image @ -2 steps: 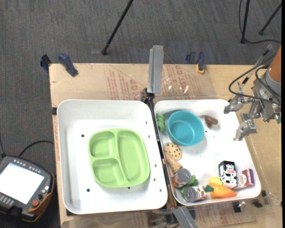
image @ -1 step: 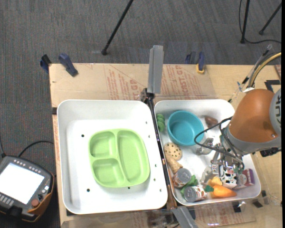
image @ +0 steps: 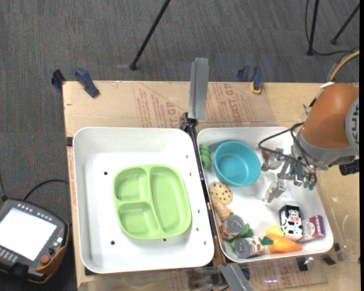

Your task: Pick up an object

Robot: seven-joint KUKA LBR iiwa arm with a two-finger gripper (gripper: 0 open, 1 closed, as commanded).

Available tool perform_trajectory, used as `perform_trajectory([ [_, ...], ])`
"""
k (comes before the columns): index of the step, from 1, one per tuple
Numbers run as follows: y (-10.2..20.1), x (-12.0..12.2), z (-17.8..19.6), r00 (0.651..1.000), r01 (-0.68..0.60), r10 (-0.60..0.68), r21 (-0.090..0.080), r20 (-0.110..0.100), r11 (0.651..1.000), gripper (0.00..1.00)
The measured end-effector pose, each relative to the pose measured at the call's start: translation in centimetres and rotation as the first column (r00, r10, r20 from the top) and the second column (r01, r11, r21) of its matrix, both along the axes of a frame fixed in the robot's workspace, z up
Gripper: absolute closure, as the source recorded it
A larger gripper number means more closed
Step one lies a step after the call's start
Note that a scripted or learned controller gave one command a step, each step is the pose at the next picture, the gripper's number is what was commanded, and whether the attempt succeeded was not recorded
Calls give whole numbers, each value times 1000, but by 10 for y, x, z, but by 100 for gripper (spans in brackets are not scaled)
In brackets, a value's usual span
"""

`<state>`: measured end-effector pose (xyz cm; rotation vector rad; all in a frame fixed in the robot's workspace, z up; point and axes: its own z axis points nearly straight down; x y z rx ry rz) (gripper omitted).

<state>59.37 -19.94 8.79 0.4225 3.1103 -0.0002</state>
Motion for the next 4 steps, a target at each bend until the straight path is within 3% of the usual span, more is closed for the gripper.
perform_trajectory([
  [1,14,40,1,993,118,-118,1,1,993,0],
  [2,83,40,-3,959,282,-282,-1,-11,959,0],
  [3,-16,0,1,997,78,-78,0,-1,997,0],
  [4,-11,-62,-1,984,178,-178,1,-3,984,0],
])
